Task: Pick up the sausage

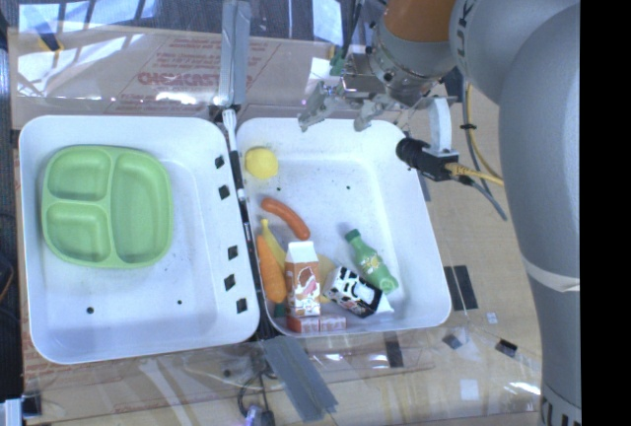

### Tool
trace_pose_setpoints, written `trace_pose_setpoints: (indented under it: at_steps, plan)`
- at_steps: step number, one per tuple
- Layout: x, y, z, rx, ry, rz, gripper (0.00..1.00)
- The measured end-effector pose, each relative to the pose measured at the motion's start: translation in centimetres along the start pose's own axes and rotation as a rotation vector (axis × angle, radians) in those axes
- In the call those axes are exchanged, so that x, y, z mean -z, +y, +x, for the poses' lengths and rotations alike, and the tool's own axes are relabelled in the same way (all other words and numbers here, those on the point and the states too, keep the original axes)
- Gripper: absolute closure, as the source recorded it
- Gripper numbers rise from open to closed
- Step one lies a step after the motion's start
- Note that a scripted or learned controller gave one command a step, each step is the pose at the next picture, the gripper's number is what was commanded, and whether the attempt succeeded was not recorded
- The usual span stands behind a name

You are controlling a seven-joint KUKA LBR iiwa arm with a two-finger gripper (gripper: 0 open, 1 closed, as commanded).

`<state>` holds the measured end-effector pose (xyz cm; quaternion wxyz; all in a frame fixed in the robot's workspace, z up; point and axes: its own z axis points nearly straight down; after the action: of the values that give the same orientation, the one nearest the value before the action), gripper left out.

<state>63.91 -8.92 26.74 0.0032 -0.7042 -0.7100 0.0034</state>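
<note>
Sausage (285,217): lies on the floor of the right bin (394,177), left of centre, just above the carrot (271,266).
Long axis: slanted, upper-left to lower-right.
Gripper (335,113): hangs over the bin's far rim, its 2 fingers spread, nothing between them.
Bearing: sausage sits toward the camera and slightly left of the gripper, well apart.

We see the sausage (285,217) lying open from above and from the far right, where the bin floor (345,182) is bare. A carrot (271,266) and juice carton (303,278) crowd its near side.
</note>
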Motion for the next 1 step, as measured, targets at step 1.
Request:
trace_pose_setpoints:
  at_steps: [1]
  plan:
    - [-0.94, 1.83, 2.11, 0.061, 0.000, -0.004, 0.00]
